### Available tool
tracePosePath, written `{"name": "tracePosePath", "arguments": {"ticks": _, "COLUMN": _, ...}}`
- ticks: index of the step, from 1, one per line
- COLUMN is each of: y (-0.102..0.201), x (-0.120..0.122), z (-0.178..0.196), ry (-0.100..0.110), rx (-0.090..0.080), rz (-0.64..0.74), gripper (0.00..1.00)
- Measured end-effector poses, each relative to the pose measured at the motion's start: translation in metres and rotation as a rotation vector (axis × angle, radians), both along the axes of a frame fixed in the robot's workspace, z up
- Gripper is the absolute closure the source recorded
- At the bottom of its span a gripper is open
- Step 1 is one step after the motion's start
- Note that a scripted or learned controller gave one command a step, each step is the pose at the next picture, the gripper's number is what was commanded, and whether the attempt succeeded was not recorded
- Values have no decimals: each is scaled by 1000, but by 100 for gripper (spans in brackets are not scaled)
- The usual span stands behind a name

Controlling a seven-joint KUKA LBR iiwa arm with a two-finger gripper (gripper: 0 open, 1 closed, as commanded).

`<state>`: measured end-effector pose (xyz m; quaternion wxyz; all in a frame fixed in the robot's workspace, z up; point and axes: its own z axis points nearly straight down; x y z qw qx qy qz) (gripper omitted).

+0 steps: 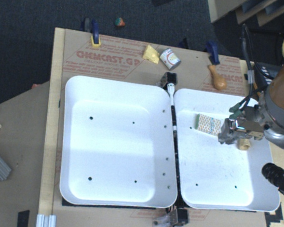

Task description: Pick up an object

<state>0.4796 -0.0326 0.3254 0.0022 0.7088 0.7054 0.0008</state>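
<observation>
Over the right bin [255,202], end effector [235,135] sits low; can't tell its opening or any hold. Patterned packet [208,124] lies just at its 9 o'clock. Judgement: shift toward 9, centre over packet, then descend and close.

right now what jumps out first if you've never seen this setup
Two white bins fill the bench, the left bin bare and bright. In the right bin the gripper sits low beside a small patterned packet. Behind the bins, a yellow wedge lies on the brown board.
</observation>
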Motion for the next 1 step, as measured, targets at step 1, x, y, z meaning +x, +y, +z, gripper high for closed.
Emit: {"name": "tracePosePath", "arguments": {"ticks": 1, "y": -80, "x": -1, "z": 5, "ry": 1, "rx": -2, "rz": -3, "gripper": 100}}
